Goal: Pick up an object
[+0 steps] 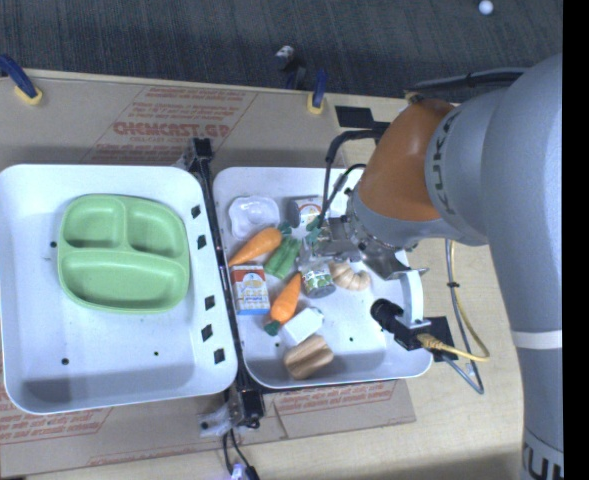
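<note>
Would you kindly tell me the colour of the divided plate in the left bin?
Light green; the divided plate shows clearly in the camera view.

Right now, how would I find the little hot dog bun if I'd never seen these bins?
Look in the right-hand white bin, the crowded one, not the one with the green plate. Go to its near edge, just below the lower carrot. The hot dog bun is the tan, rounded loaf lying alone there, the only bread-coloured thing at that edge.

A: Bins (14, 268) white; divided plate (124, 251) pale green.
B: Two carrots (255, 245) orange, green-tipped. Bun (307, 356) tan. Small carton (250, 289) red and white. Arm (494, 158) grey, orange band.
</note>
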Tool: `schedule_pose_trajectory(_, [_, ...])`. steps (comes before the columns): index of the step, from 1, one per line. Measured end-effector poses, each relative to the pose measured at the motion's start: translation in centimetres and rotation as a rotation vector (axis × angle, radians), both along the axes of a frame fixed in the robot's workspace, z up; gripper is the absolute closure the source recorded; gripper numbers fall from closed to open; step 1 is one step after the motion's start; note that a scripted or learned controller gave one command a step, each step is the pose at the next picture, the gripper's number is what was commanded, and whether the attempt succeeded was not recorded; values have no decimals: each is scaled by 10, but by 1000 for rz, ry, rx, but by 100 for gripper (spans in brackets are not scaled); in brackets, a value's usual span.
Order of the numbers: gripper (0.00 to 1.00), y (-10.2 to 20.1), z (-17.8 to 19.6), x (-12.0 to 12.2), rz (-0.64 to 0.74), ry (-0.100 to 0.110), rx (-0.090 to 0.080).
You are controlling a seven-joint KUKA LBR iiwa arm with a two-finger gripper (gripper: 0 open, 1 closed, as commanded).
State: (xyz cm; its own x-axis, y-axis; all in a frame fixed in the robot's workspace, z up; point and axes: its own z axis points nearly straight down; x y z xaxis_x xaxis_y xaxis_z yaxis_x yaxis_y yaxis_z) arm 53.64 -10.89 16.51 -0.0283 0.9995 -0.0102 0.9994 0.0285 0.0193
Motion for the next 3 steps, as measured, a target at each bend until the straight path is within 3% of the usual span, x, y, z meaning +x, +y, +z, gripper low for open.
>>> schedule_pose_trajectory(3, [100, 1, 31, 4, 10, -8, -2])
